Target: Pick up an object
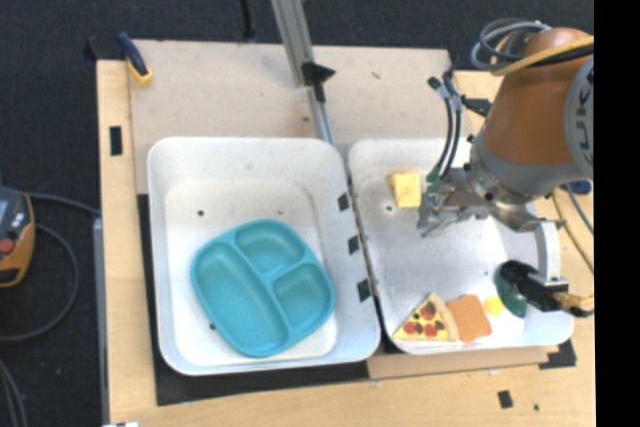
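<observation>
**Inspector:** Location of the item, and state of the tool?

**Assessor:** The yellow block lies flat on the floor of the right bin, toward the bin's 11 o'clock. It is near the wall shared with the left bin but apart from it. The gripper sits just beside the block, at the block's 5 o'clock. This view does not show whether the tool is released or clenched, so I record that as undetermined. The block is not in its grasp.

**Inspector:** Orientation of the block?

**Assessor:** It shows a roughly square face, so in my judgement there is no long axis worth recording and it points nowhere in particular. Its edges run close to 12–6 and 3–9, turned slightly off the bin walls.

**Inspector:** Hazards from here?

**Assessor:** There are three.
- **Offset:** the tool is off-centre from the block, so a closure at its present spot would likely catch nothing.
- **Clipped corner:** a descent could strike the block's 5 o'clock corner and shove it toward 11 o'clock, against the wall, where there is less room to approach.
- **Poor seating:** because the block is slightly turned, a grip could land on its corners rather than its flat sides, and the block could twist out.

**Inspector:** Could other contents interfere?

**Assessor:** Unlikely. The pizza slice and the orange piece lie at the bin's 6 o'clock, well apart from the block. The teal divided plate is in the left bin.
</observation>
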Motion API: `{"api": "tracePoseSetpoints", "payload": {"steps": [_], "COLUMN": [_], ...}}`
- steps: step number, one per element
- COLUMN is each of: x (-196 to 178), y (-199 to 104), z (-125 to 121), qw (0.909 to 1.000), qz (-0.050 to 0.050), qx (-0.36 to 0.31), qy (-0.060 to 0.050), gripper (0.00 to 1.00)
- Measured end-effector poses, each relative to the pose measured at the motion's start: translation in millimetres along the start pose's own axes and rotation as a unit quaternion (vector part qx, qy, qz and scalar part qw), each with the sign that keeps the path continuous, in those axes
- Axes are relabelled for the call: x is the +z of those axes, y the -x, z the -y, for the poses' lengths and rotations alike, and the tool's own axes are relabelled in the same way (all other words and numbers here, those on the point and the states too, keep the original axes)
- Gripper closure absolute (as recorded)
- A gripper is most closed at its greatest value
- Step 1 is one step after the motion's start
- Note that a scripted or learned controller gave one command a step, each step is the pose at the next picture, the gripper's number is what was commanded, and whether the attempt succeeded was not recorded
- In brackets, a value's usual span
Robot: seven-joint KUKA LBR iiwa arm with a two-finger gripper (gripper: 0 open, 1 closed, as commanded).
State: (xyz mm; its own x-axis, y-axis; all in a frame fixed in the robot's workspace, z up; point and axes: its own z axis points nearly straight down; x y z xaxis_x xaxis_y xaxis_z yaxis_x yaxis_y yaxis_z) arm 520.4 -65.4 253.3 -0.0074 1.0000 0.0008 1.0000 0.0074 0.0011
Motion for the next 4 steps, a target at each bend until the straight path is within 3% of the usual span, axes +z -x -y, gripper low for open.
{"api": "tracePoseSetpoints", "payload": {"steps": [1, 3, 4], "x": [13, 3, 3], "y": [-53, -153, -151], "z": [5, 14, 13], "qw": [1.0, 1.0, 1.0], "qz": [0.0, 0.0, 0.0], "qx": [0.0, 0.0, 0.002], "qy": [0.0, 0.001, 0.001], "gripper": [1.0, 1.0, 0.0]}}
